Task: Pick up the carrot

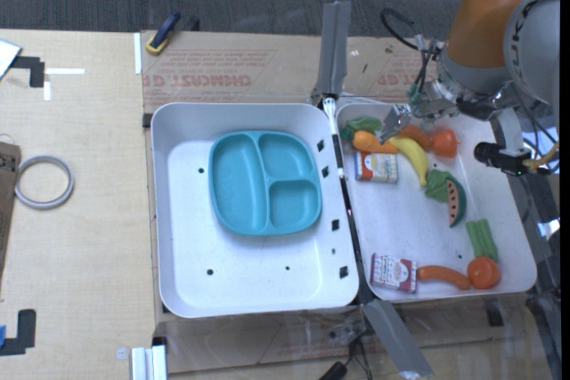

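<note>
Progress: carrot [443, 277] not yet picked up; it lies untouched along the near edge of the right bin [521, 218], well apart from the arm. Judged from this, the approach, the closing and the lift all remain.

Near edge, right bin: a small pink-and-white carton [393, 272] sits by the near left corner, the carrot just beside it, its thick end touching an orange-red tomato [484, 272] toward the near right corner. A green pepper-like piece [481, 237] stands just beyond the tomato.

Middle, right bin: a watermelon slice [455, 201] lies toward the right side, with a leafy green piece [435, 182] touching it on the far side.

Far edge, right bin: a banana [411, 155], a red-and-white carton [378, 166], a second small orange vegetable [364, 141] and a red piece [443, 142] crowd together near the far left corner.

Left bin [178, 218]: a teal divided plate [264, 182] rests toward the far side, its three compartments bare.

Tool: the gripper [393, 122] hangs over the far-edge cluster, close above the banana and the small orange vegetable; whether it is apart or together cannot be told, and nothing is seen held.

Risk: the tool is poised at the far cluster, not at the carrot on the near edge.
</note>
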